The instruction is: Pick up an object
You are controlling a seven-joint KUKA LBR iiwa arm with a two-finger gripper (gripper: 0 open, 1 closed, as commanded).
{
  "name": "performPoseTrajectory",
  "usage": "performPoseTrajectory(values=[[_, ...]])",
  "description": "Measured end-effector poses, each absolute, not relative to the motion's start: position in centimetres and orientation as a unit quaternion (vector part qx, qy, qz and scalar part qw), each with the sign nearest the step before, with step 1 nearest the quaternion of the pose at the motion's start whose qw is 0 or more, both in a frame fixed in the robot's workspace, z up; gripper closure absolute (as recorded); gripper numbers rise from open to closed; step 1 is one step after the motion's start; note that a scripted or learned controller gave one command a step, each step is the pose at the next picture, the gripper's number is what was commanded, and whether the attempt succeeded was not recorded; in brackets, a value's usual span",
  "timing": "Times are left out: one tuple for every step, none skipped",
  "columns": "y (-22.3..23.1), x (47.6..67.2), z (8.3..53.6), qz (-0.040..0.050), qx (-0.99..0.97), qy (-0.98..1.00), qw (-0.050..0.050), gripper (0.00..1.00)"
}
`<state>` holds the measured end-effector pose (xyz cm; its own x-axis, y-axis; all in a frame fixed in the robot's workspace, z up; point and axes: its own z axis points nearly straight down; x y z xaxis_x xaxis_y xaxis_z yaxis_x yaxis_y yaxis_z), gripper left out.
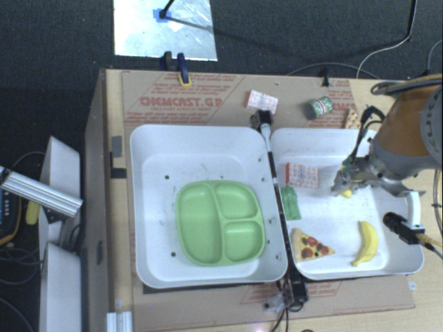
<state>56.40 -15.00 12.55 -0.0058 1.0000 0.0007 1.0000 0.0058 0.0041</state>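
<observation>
Small yellow object (346, 194) lies in the right bin (325, 136), middle right of the frame, near the bin's upper right part. It sits directly below the gripper (345, 182), touching it or almost so. Can't tell if the gripper is apart or closed, or whether it has any grip on the object; that part is too small and dark. The grey arm (408, 140), with its orange band, comes in from the right edge above that bin.

Other items in the right bin:
- red-and-white packet (302, 175), left of the gripper, near the bin's upper left
- green item (288, 203), just below the packet, close to the divider between the bins
- pizza slice (310, 245), at the lower left of the bin
- banana (367, 243), at the lower right, well apart from the pizza slice and below the yellow object

The left bin (159, 159) at frame centre holds a green divided plate (220, 221), lying flat in its lower right part.

On the cardboard (173, 102) above the bins:
- white-and-red pack (261, 101), top centre
- small green can (320, 107), on its side to the right of the pack
- blue clamp (181, 65), at the upper edge of the cardboard
</observation>
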Motion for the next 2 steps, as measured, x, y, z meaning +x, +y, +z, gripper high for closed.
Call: performPoseTrajectory(values=[[-13.9,52.5,13.5,0.0002,0.707,0.708,0.001,1.00],[-6.8,52.9,18.5,0.0017,0.705,0.709,0.000,1.00]])
